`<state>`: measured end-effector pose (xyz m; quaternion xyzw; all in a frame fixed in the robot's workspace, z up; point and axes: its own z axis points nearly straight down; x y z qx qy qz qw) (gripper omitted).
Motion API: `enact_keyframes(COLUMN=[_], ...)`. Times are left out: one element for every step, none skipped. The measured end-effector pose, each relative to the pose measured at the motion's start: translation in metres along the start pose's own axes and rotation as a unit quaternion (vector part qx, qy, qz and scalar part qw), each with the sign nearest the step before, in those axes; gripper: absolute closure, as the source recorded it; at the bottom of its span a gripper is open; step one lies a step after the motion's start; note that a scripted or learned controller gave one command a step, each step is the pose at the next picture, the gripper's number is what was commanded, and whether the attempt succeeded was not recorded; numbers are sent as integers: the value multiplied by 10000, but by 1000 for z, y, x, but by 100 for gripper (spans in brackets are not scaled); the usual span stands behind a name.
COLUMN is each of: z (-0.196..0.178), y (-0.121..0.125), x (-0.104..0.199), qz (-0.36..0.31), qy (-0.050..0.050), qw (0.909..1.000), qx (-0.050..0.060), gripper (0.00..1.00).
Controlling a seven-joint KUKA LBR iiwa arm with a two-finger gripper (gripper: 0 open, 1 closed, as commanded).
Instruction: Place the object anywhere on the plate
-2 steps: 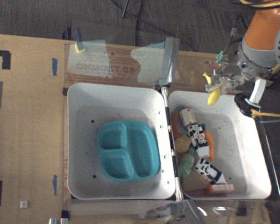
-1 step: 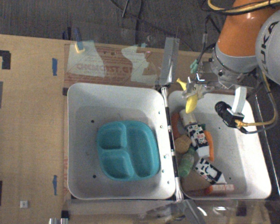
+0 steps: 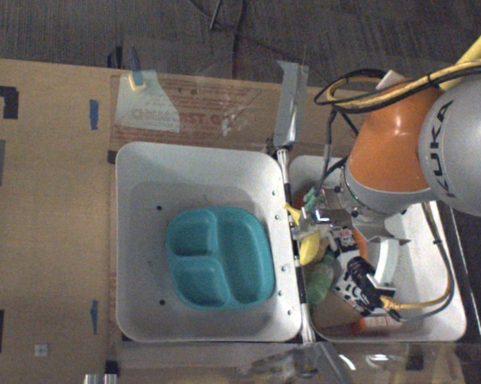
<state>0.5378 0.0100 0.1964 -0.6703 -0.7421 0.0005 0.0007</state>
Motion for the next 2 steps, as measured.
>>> enact_keyframes(z=[-28, -28], y=[-18, -18], x=[25, 24], qz=[130, 136], qy=[-2, -3], qw=[9999, 9999], qx=[-9, -11], gripper=[100, 0])
